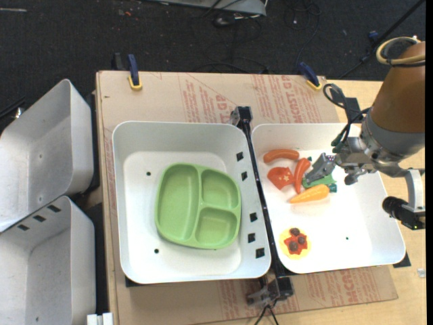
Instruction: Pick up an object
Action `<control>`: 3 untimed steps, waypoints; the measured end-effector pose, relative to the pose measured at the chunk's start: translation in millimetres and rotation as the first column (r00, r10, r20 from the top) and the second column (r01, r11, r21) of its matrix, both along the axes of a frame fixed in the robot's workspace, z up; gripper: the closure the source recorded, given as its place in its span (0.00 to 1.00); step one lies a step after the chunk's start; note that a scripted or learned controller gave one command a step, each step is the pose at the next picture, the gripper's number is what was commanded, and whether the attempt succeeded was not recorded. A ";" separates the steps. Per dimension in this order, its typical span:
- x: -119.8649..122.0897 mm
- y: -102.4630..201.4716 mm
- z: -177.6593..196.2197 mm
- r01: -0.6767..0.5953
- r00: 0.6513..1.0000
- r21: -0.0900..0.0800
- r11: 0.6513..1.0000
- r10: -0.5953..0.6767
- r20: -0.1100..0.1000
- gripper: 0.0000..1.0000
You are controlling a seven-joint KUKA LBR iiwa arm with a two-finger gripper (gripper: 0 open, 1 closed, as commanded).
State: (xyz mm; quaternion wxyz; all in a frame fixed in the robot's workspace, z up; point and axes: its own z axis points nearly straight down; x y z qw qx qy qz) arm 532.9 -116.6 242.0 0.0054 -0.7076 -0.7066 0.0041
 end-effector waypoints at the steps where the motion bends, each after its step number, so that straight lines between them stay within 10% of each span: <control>1: 2.3 0.2 6.6 -0.002 1.000 -0.001 1.000 0.002 0.012 0.00; 3: 0.1 4.5 -87.5 0.000 1.000 -0.002 1.000 0.000 0.009 0.00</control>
